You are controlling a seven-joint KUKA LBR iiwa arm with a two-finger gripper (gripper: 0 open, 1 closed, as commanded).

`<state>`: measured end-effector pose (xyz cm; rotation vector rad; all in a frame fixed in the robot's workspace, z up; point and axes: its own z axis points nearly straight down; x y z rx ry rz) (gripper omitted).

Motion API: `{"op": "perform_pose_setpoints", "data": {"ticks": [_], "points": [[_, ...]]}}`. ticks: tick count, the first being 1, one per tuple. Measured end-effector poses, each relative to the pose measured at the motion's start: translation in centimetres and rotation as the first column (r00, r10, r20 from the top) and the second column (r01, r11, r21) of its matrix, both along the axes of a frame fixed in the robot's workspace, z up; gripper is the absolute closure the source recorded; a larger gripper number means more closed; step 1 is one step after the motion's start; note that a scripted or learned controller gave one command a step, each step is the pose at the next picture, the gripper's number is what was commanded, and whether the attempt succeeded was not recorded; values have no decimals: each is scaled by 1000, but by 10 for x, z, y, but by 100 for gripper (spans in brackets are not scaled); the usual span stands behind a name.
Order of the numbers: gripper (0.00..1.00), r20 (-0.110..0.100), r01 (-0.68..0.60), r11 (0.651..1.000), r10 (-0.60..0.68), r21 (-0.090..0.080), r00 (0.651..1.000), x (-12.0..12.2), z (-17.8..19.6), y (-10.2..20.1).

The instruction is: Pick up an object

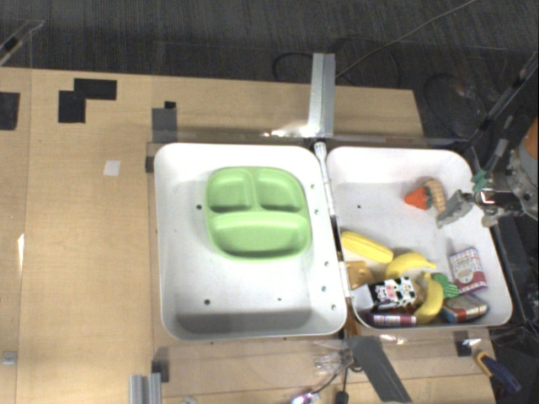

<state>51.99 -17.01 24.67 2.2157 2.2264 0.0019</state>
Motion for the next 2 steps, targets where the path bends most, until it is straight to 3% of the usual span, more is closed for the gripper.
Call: {"op": "perform_pose_setpoints", "data": {"ticks": [1, 2], "points": [[0, 3, -34, 999, 34, 2, 999, -29, -149, -20], [0, 15, -199, 980, 199, -7, 980, 51, -156, -8]]}}
